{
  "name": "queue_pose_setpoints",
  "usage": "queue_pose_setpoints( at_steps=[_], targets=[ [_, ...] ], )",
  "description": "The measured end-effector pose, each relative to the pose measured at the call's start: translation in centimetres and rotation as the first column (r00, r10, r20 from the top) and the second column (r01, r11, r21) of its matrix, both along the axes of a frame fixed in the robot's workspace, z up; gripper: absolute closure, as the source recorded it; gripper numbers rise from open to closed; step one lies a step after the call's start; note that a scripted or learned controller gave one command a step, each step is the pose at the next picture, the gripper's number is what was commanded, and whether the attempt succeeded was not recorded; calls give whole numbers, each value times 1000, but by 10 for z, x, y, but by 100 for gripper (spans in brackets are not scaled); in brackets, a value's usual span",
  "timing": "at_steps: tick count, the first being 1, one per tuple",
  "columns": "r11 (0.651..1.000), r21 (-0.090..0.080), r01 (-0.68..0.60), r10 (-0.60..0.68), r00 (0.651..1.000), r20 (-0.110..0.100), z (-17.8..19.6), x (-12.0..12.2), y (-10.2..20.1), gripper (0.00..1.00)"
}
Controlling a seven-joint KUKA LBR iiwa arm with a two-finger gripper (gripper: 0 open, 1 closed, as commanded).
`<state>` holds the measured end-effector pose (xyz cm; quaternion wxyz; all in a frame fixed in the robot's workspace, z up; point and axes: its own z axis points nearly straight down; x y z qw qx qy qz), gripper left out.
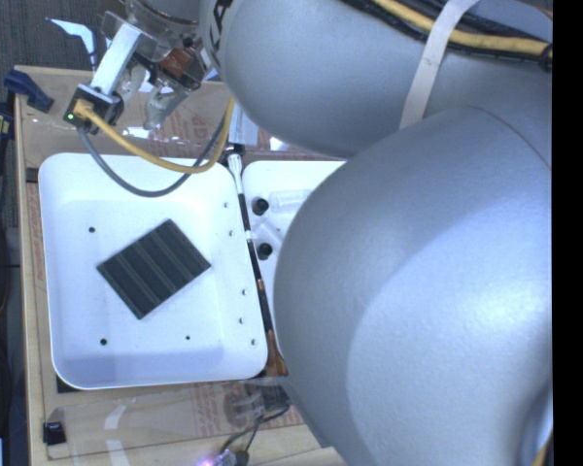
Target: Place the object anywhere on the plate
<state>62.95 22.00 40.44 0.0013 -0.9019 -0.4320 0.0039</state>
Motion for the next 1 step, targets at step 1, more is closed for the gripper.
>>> queue_pose_setpoints(
  at_steps=[1],
  targets=[
    [1000, -1, -12, 12, 1000, -8, 8, -2, 4, 100]
  ],
)
